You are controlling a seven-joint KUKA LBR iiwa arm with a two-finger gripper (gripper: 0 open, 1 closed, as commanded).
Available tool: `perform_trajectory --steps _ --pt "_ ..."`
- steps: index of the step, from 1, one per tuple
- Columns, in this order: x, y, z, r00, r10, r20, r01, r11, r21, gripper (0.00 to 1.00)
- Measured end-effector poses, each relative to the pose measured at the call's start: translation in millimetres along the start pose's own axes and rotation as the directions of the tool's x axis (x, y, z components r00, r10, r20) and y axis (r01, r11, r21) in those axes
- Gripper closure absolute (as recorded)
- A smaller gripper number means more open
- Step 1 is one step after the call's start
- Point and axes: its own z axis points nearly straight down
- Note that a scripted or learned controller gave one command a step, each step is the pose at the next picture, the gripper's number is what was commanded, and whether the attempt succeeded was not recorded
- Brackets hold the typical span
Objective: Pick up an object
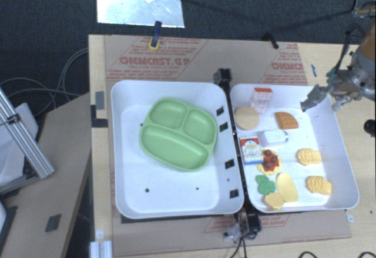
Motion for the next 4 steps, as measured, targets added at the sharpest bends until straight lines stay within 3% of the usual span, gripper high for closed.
perform_trajectory --steps 1,2,4 --pt "1 2 -7 1.000 -0.003 0.002 0.003 1.000 -0.012 0.00" --pt "0 4 34 1.000 -0.002 0.003 0.002 1.000 -0.010 0.00" --pt "4 16 155 1.000 -0.005 0.001 0.005 1.000 -0.007 0.00"
